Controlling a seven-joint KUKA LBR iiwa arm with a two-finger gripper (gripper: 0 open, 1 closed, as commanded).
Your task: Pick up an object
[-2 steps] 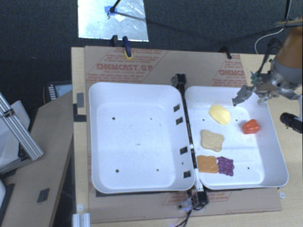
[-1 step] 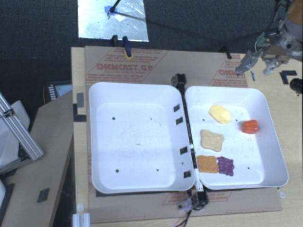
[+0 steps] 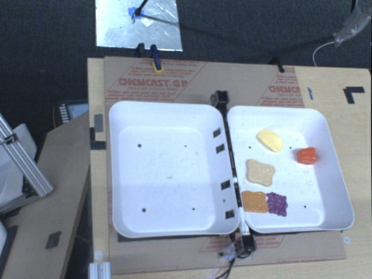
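Observation:
The right bin (image 3: 325, 132) holds several small toy foods. A pale yellow oval piece (image 3: 269, 140) lies near its back middle. A red-orange pepper-like piece (image 3: 307, 155) sits to its right. A beige toast-shaped piece (image 3: 260, 172) lies in the middle. Near the front left of that bin an orange flat piece (image 3: 254, 201) touches a purple grape bunch (image 3: 276, 203).
The left bin (image 3: 168, 173) stands beside the right one, joined by a black clip strip (image 3: 228, 156). Both rest on a cardboard sheet (image 3: 174, 80). A shiny metal plate (image 3: 138, 15) lies on the dark floor behind. An aluminium frame (image 3: 23, 161) stands at far left.

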